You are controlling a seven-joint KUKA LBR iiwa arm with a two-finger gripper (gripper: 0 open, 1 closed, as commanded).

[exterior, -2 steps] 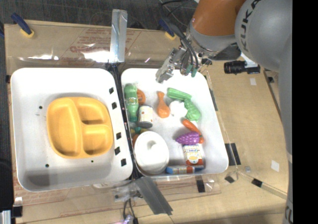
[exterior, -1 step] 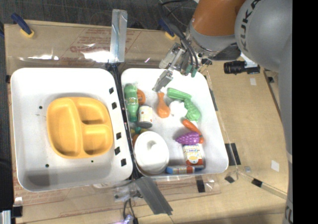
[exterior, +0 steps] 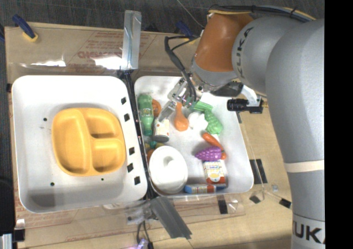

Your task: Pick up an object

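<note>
Hand [exterior: 177, 100] sits just above orange spoon [exterior: 181, 119].

— What sits in the left bin [exterior: 27, 132]?
— A yellow divided tray [exterior: 87, 140], near its middle.
— And the gripper [exterior: 179, 100]?
— Over the right bin [exterior: 241, 137], touching an orange utensil [exterior: 181, 118].

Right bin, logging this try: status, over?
Gripper low in right bin, over orange spoon. Nothing seen held. Green bottle and purple grapes crowd close.
</note>
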